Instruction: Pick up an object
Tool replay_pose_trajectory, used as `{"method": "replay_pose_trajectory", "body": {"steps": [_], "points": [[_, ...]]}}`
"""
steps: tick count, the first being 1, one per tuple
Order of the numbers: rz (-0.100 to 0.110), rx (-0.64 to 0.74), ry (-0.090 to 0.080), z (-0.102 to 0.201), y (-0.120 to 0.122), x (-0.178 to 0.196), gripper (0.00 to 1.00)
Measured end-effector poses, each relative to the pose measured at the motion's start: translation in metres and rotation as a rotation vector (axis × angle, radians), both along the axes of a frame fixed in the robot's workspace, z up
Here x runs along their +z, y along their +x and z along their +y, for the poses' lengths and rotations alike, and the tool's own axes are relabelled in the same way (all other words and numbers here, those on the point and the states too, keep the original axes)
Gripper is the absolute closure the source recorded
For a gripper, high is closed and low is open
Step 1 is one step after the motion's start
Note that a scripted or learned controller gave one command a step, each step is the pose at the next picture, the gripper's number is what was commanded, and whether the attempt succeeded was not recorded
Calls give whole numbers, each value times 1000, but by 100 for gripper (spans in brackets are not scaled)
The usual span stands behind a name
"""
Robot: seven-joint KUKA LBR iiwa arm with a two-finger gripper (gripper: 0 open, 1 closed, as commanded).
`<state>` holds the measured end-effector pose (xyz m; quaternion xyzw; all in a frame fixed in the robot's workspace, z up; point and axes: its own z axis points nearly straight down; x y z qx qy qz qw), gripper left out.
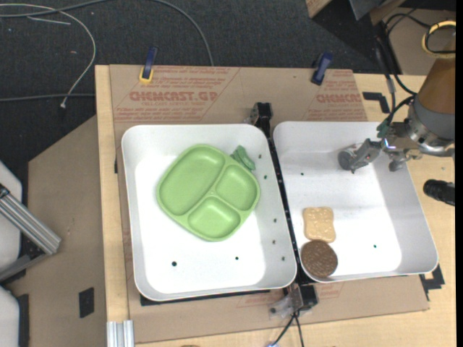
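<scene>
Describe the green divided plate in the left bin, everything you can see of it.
The green plate is light green, looks like matte plastic, and has rounded corners and three compartments: one long section along its upper-left side and two smaller ones on the right and bottom. It lies flat and upright, turned at a slant, in the upper middle of the left bin. All three compartments hold nothing. A small darker green item sits against its top right corner; what it is cannot be told.
</scene>
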<state>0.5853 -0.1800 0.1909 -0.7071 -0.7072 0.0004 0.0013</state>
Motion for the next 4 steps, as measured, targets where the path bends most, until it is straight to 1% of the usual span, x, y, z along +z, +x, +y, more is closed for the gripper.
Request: {"method": "replay_pose_trajectory", "body": {"steps": [1,2,3,4], "points": [[5,0,2,4,1,-63,0],[4,0,1,4,0,-109,0],[-2,0,0,4,2,-94,100],[-10,0,-3,3,1,-30,100]]}}
